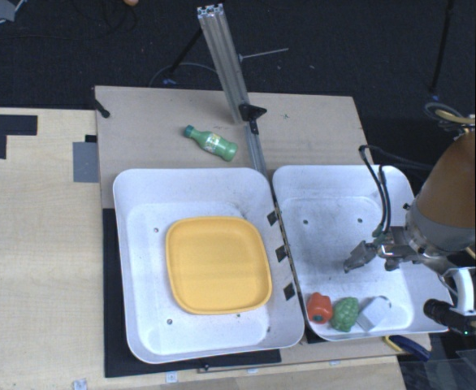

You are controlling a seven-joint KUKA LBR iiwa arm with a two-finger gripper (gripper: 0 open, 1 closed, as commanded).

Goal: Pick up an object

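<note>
Plate first: your rounded yellow plastic plate (pixel 218 264) lies flat in the left white bin (pixel 132 218). Moving right, a red-orange toy (pixel 319 307), knobbly green toy (pixel 345 314) and pale grey block (pixel 374 313) cluster in the right white bin (pixel 327 189). Your gripper (pixel 358 259) hovers just above them, nothing visibly held; I can't tell how wide it is set. You're on approach: next, line up and descend.

No readable text, number or brand anywhere. Green bottle (pixel 211 143) on bench has pale label, but print too small to read.
</note>
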